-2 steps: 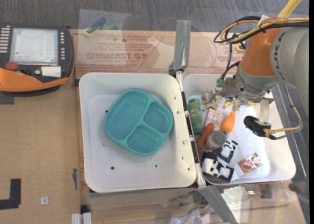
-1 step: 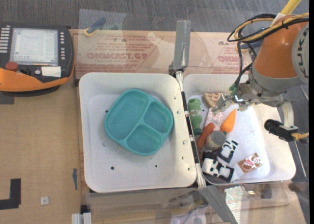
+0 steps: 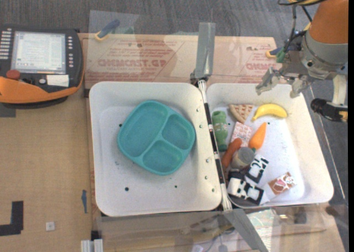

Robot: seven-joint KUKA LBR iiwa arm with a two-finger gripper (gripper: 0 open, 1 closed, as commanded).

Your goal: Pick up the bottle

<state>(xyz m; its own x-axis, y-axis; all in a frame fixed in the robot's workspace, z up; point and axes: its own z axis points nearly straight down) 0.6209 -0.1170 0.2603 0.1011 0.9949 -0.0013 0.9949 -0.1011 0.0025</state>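
1. Green bottle (image 3: pixel 220 130) lies flat in the right bin (image 3: pixel 315 135), against its left wall, beside the waffle (image 3: pixel 241 113).
2. Its long axis runs toward the bin's far and near edges.
3. The gripper (image 3: pixel 283 84) hovers over the far rim, fingers spread apart, holding nothing.

Arm at right — fingers (image 3: pixel 283 84) spread, empty.
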